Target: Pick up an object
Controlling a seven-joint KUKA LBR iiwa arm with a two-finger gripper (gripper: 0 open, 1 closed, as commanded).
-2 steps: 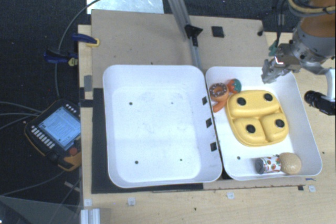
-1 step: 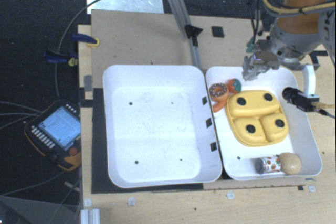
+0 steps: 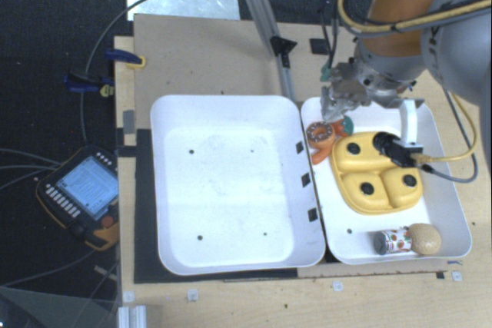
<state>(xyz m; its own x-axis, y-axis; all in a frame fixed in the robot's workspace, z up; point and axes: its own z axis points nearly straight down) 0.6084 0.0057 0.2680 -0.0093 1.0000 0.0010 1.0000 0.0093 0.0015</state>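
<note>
My gripper (image 3: 335, 116) hangs over the far left corner of the right bin (image 3: 453, 200), just above a small donut-like ring (image 3: 318, 134) and an orange piece (image 3: 322, 150). A teal item (image 3: 344, 126) peeks out right beside the gripper tip. A large yellow moulded block (image 3: 375, 170) with dark holes lies in the bin's middle. A small can (image 3: 390, 242) and a tan ball (image 3: 425, 238) rest at the near edge.
The left bin (image 3: 223, 180) sits beside it, with black clips along the shared wall. A metal pole (image 3: 261, 4) slants across the back. A teach pendant (image 3: 81, 192) lies off the bench to the left. A cable loops over the right bin's right side.
</note>
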